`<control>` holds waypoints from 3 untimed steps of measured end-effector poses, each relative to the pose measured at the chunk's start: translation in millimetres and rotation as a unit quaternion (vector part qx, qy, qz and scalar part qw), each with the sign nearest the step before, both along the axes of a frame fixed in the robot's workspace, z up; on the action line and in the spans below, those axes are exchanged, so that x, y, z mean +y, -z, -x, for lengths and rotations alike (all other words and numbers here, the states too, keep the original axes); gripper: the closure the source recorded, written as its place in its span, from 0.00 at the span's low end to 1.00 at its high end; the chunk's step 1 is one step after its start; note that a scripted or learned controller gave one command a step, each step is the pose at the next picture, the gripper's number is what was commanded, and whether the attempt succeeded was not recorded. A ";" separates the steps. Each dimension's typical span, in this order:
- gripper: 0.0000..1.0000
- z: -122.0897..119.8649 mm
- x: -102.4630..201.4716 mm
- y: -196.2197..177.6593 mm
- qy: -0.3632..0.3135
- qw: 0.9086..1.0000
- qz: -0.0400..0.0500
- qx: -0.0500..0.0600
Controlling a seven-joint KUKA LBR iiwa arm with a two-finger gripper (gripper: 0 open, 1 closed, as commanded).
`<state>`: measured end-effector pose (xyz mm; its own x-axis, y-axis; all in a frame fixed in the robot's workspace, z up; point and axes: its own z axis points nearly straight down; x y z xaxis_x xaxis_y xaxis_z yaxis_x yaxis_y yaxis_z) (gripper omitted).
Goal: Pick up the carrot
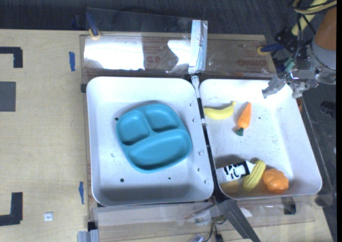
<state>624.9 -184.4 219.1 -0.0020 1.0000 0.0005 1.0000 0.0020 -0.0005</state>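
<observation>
- carrot [244,117]: lies in the right bin [288,145], upper middle; its long axis runs nearly up-down in the camera view, tilted slightly, orange tip toward the far wall and green stem end toward the near side.
- banana [219,111]: just left of the carrot, apart from it.
- pincer [282,84]: over the right bin's far right corner, fingers spread, nothing between them; well apart from the carrot.
- left bin [101,171]: holds a blue divided plate [153,136].
</observation>
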 end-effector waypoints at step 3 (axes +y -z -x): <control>0.00 9.0 40.1 70.5 0.035 0.999 0.001 -0.002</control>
<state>615.9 -144.3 148.6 0.0678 0.9977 -0.0013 0.9977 -0.0678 0.0045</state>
